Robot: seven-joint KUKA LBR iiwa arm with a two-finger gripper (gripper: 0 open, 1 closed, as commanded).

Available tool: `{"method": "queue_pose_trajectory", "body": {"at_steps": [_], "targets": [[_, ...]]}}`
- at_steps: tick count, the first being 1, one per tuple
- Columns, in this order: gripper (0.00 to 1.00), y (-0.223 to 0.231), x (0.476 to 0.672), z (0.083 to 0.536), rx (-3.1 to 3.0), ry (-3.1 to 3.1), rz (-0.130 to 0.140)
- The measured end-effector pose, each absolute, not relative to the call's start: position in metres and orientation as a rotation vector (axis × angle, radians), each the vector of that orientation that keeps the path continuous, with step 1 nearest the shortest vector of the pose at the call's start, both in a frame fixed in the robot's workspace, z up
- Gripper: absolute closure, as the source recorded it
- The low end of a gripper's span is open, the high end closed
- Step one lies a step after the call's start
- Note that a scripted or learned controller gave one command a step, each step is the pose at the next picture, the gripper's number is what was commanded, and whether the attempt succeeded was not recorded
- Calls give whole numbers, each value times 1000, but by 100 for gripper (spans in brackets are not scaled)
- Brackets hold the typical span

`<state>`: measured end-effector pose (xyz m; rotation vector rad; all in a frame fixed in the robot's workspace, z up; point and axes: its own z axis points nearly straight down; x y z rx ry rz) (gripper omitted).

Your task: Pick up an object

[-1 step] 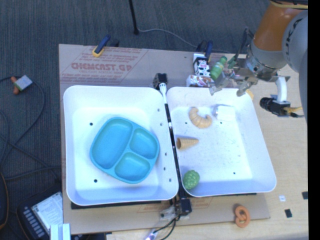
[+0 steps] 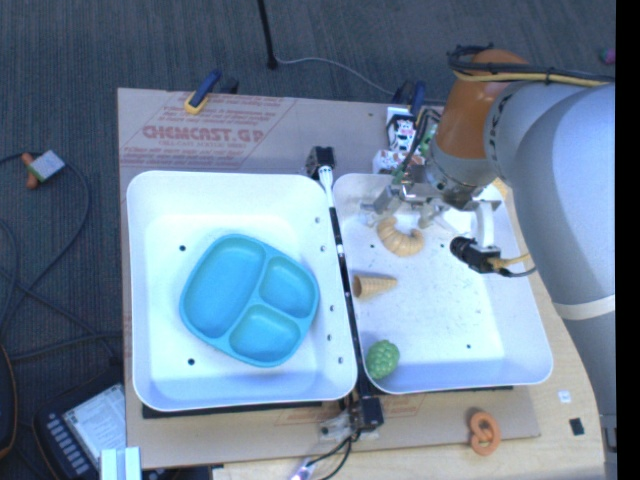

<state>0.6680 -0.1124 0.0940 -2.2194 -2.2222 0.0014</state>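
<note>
Croissant (image 2: 402,239), a tan curved pastry toy, lies in the far part of the right bin (image 2: 520,363), and from my seat it is the piece nearest the gripper (image 2: 408,208). I see the arm (image 2: 560,168) reaching in from the right, its orange band sitting above the wrist, with the gripper low over the bin's far left corner, right above the croissant. I cannot tell how the tool is set, because the wrist and its cabling crowd that spot, and I cannot tell whether it touches the pastry. A waffle cone (image 2: 374,286) lies on its side near the bin's left wall, closer to me than the croissant and apart from it. A green knobbly ball (image 2: 382,358) rests in the near left corner of the same bin. The left bin (image 2: 150,268) carries a blue divided plate (image 2: 250,299) with three compartments, lying flat near its middle. On the brown board in front of the right bin sits a small orange pretzel (image 2: 484,432).
</note>
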Motion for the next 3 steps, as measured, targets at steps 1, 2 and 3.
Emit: {"method": "queue_pose_trajectory", "body": {"at_steps": [1, 2, 3], "targets": [[100, -113, 668, 104, -2219, -2224, 3], [100, -168, 583, 140, -2224, -2220, 3], [100, -146, 664, 176, -2222, -2224, -1]]}}
